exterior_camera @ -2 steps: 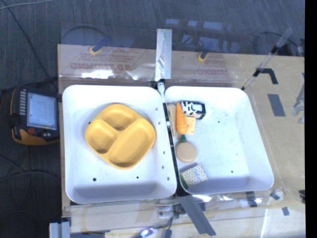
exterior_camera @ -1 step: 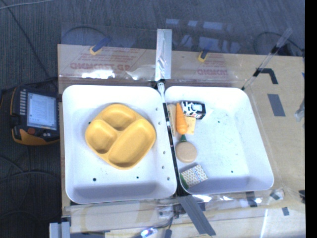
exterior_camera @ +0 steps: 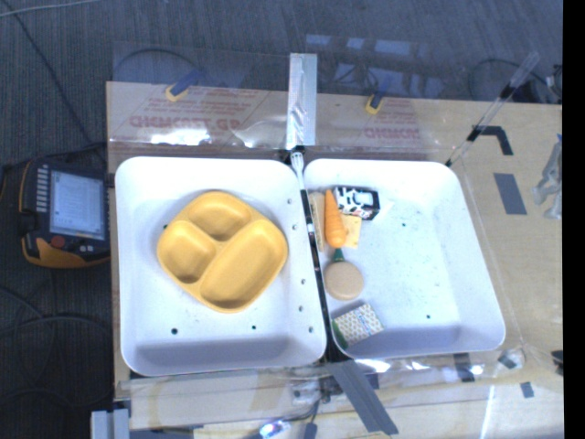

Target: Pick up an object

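Nothing looks lifted yet: carrot, round disc and patterned packet lie along the right bin's left wall, and I cannot tell the end effector's state.

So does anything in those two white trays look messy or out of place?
Nothing looks spilled or broken. The yellow divided plate sits alone in the left bin; the carrot, round disc and other small items crowd the right bin's left edge.
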Motion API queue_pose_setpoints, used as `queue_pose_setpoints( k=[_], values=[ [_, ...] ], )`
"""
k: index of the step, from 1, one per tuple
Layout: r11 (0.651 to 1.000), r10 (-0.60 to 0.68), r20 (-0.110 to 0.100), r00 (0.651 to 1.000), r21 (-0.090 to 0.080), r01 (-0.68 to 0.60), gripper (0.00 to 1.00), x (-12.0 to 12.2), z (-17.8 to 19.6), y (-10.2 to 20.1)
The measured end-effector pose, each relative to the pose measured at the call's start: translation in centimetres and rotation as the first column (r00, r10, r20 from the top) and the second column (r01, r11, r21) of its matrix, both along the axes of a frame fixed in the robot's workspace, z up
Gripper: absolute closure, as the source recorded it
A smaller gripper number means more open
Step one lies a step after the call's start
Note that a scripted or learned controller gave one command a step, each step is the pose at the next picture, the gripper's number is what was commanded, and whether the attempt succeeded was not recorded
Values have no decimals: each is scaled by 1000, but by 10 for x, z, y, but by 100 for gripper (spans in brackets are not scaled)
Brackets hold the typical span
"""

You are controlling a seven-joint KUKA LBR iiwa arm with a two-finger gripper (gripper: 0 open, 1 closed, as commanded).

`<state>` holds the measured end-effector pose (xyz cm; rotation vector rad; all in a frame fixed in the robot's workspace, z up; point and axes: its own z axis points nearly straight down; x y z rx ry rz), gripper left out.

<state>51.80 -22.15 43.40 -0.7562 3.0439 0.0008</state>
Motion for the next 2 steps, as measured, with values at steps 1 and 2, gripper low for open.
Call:
queue_pose_setpoints(
  k=[1,2],
  values=[
    [942,334,-1,942,-3,-334,100,-21,0,-2],
    [836,549,-3,836,-3,-549,100,-26,0,-2]
  ],
)
